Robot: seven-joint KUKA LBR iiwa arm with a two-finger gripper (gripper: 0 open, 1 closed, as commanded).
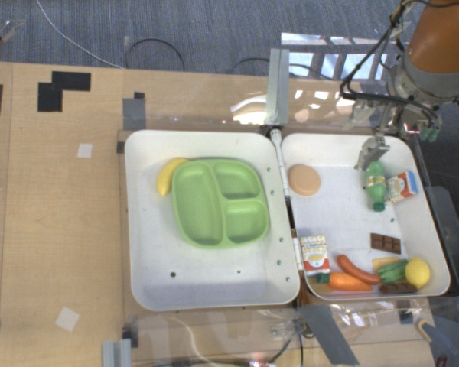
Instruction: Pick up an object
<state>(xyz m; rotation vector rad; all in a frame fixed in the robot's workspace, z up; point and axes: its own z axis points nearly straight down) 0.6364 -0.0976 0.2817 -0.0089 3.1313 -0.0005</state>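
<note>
1. Gripper (372,153): poised at the right bin's (344,205) far side; whether it is wide or narrow, you cannot tell.
2. Green bottle (376,183): directly beneath, likeliest target. Centre over it before descending.
3. Small carton (404,186): touching the bottle's outer side. Keep clear of it.
4. Tan disc (304,180): well apart, toward the divider.

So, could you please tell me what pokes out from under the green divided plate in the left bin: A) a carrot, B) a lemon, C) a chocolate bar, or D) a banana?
D: a yellow banana shows at the upper left edge of the green divided plate, partly hidden beneath it, in the left bin.
</note>
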